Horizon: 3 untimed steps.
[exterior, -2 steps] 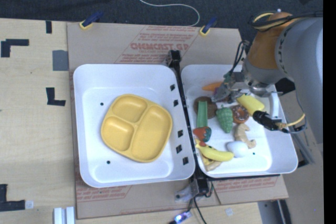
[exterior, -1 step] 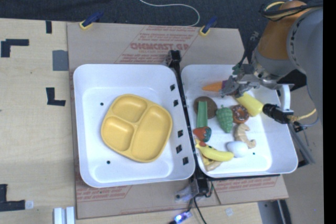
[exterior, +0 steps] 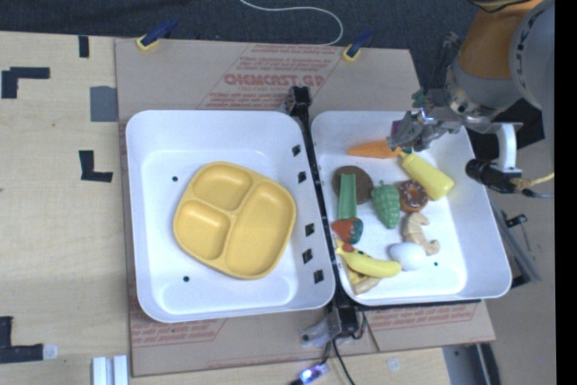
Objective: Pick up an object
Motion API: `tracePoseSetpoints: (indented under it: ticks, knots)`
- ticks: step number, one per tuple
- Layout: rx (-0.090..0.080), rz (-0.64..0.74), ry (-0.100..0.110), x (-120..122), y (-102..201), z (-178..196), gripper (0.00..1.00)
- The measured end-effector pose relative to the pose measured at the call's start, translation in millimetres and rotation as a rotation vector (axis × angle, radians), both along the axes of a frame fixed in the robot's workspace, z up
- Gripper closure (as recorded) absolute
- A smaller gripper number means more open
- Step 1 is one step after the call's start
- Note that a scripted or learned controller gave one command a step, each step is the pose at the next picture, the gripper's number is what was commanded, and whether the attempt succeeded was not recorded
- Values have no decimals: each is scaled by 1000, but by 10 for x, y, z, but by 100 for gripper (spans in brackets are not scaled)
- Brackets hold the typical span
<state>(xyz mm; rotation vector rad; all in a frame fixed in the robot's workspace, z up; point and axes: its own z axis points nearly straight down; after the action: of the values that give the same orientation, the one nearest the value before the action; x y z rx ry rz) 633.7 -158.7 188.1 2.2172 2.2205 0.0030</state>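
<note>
The right bin (exterior: 478, 230) holds a heap of toy foods. An orange carrot (exterior: 368, 150) lies at its far side, with a yellow corn cob (exterior: 427, 176) to the right of it. Closer in are a brown disc (exterior: 357, 182), a green stick (exterior: 346, 197), a green pepper (exterior: 386, 205) and a brown ring (exterior: 415, 195). A banana (exterior: 370, 264) and a white egg (exterior: 406, 256) lie near the front. My gripper (exterior: 410, 132) hangs low over the far part of this bin, right at the carrot's right end and just above the corn cob.
In the left bin (exterior: 149, 194) a yellow divided plate (exterior: 235, 218) lies at the middle. A black divider (exterior: 311, 185) separates the two bins. The grey and orange arm (exterior: 496, 41) comes in from the upper right. A white cable (exterior: 270, 4) runs across the dark floor behind.
</note>
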Motion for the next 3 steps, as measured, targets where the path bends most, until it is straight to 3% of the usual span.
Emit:
tracePoseSetpoints:
  ticks: [1,3]
  knots:
    - [0,0,1,9,3,389,100]
    - [2,6,5,303,1142,380,100]
